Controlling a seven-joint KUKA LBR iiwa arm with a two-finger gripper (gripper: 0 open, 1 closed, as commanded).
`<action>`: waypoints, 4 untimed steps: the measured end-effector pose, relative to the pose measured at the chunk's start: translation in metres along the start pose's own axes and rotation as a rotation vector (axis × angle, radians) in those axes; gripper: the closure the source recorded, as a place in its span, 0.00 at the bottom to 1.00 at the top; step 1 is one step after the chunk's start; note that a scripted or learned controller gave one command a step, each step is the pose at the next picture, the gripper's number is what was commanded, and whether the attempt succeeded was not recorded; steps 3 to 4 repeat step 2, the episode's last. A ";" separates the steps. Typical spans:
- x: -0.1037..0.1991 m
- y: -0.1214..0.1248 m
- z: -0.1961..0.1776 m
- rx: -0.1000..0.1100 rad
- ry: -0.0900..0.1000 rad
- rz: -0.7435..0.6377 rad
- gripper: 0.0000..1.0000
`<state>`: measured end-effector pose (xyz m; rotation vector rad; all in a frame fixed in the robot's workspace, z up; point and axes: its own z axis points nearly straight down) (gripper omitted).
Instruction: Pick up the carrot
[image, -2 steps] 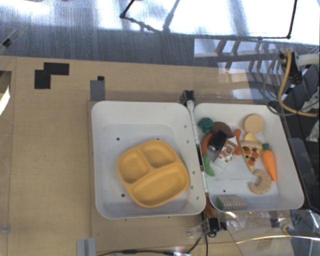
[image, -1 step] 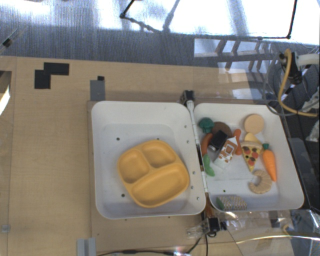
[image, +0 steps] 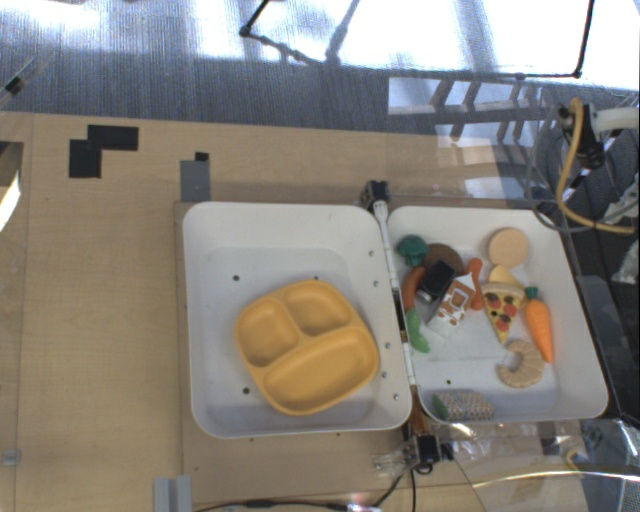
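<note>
We can't tell the claw's state; we should drop straight onto the carrot (image: 540, 329), clear of the pizza slice (image: 503, 305) beside it

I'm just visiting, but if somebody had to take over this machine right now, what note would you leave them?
Carrot: lying in the right bin, near its right wall, beside the pizza slice and above the ring-shaped biscuit.
Left bin: holds a yellow divided plate.
Done: nothing yet; the carrot is untouched.
Left: bring the arm over the right bin, grasp the carrot, lift it.
</note>
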<state>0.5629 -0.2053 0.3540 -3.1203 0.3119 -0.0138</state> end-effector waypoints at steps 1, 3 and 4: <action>0.059 -0.014 -0.058 0.000 0.004 -0.002 0.00; 0.059 -0.014 -0.068 0.006 0.007 -0.004 1.00; 0.059 -0.014 -0.068 0.006 0.007 -0.004 1.00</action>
